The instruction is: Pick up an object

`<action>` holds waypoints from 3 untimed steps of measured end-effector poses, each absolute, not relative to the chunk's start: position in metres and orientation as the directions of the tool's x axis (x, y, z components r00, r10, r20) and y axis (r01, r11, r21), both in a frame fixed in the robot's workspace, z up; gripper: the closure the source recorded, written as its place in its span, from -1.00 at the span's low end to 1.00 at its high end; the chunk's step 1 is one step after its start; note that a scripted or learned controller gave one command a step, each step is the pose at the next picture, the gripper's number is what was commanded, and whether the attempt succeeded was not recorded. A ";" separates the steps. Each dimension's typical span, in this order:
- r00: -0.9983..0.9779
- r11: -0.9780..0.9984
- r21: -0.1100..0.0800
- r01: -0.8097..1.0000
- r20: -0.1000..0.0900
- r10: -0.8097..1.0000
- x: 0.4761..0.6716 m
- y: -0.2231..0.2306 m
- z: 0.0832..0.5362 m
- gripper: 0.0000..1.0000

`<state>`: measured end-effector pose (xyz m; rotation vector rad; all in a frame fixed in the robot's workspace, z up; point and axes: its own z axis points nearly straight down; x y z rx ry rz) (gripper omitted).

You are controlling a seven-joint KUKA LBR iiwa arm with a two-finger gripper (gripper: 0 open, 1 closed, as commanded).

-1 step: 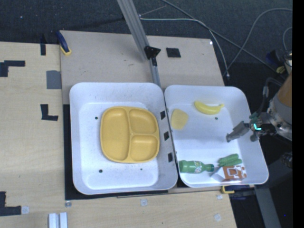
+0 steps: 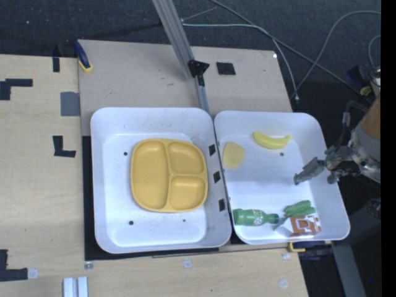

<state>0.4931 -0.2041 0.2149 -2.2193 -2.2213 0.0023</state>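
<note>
Gripper [image 2: 317, 171]: over the right edge of the right bin [image 2: 322, 132], reaching in from the right; two dark fingers visible, one [image 2: 305, 173] stretched left and low over the bin floor, the other shorter and closer to the wrist; jaws spread apart, nothing between them
Green pickle-like piece [image 2: 299, 208]: nearest to the jaws, just below them, lying on the bin floor; apart from the fingers
Orange and white packet [image 2: 304, 225]: directly under the green piece, touching or nearly touching it, in the bin's lower right corner
Green bottle [image 2: 254, 216]: below and to the left of the jaws, lying on its side, cap end pointing towards the packet
Banana [image 2: 271, 140]: above and left of the jaws, curved, lying flat near the bin's top wall
Pale yellow slice [image 2: 233, 155]: well to the left of the jaws, against the bin's left wall
Yellow divided plate [image 2: 168, 175]: farthest from the jaws, resting in the middle of the left bin [image 2: 111, 166]; three compartments
</note>
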 end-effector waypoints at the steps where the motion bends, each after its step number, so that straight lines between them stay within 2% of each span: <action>1: -0.001 0.001 -0.006 1.000 0.001 1.000 0.493 -0.200 0.171 -1.00; 2: 0.000 0.000 -0.007 1.000 0.002 1.000 0.486 -0.206 0.121 -1.00; 3: 0.000 0.000 0.001 1.000 -0.002 1.000 0.487 -0.207 0.085 -1.00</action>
